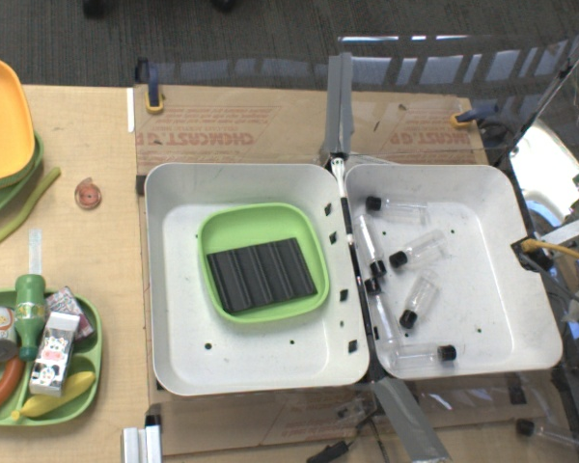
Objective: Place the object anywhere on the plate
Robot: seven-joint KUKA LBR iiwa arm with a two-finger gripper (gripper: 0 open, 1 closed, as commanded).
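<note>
The worktop [96, 152] carries 2 white bins side by side. The left bin [174, 355] holds a green plate [212, 234], set a little toward the bin's far side. A dark ribbed slab [262, 275] lies flat on the plate and covers most of its floor.

The right bin [487, 258] holds several clear vials [420, 297] with black caps, scattered on their sides, most of them toward the wall it shares with the left bin. If the slab is the task's thing, it already sits on the plate. If a vial is meant, it is still in the right bin, well apart from the plate.

Whether the fingers are open or closed cannot be told.

Risks, as I judge them:
- The vials are round and lying down, so one could roll or squirt out of a pinch.
- 2 or 3 lie close against the shared wall, which may block a clean descent.
- The clear bodies may be hard to locate.
- A vial dropped onto the ribbed slab could roll toward the plate's low rim.
</note>
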